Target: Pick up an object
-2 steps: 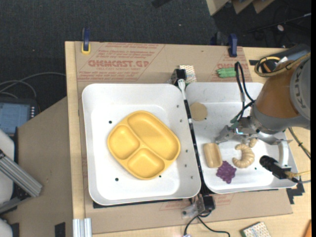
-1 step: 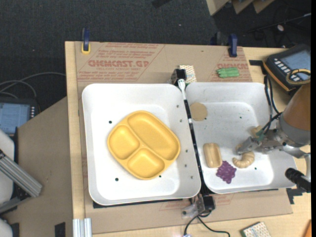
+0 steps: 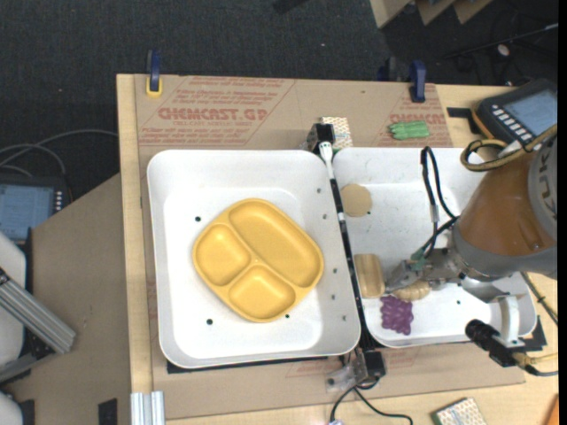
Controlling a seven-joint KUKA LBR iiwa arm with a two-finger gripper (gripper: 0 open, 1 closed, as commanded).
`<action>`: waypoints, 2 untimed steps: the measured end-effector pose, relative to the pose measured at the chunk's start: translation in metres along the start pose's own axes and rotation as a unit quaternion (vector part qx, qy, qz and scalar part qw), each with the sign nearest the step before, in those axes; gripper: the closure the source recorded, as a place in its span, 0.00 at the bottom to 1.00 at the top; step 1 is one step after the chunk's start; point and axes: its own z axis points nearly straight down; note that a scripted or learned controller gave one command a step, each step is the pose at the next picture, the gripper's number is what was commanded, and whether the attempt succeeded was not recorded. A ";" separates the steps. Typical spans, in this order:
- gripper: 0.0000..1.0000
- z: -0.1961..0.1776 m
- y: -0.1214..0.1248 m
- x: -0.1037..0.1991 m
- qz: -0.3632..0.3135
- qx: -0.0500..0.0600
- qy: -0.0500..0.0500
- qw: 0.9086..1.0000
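A yellow three-compartment plate [image 3: 257, 258] lies in the left bin [image 3: 177, 184]. In the right bin [image 3: 390, 171] I see a purple grape bunch [image 3: 397, 313] near the front, a tan block [image 3: 368, 275] against the left wall, and a round tan disc [image 3: 356, 200] farther back. My gripper [image 3: 413, 281] hangs low over the right bin, just above and right of the grapes and beside the tan block. Something tan shows at the gripper's tip, but I cannot make out whether it is held.
The orange-banded arm [image 3: 500, 211] covers the right half of the right bin. A green object [image 3: 409, 131] lies on the board behind the bins. A black cable [image 3: 432, 193] droops over the right bin. A pendant [image 3: 523, 118] sits at the far right.
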 end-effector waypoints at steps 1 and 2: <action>0.00 -0.002 0.051 0.021 0.004 -0.006 -0.006 1.000; 0.00 -0.002 0.110 -0.062 0.004 -0.004 -0.004 1.000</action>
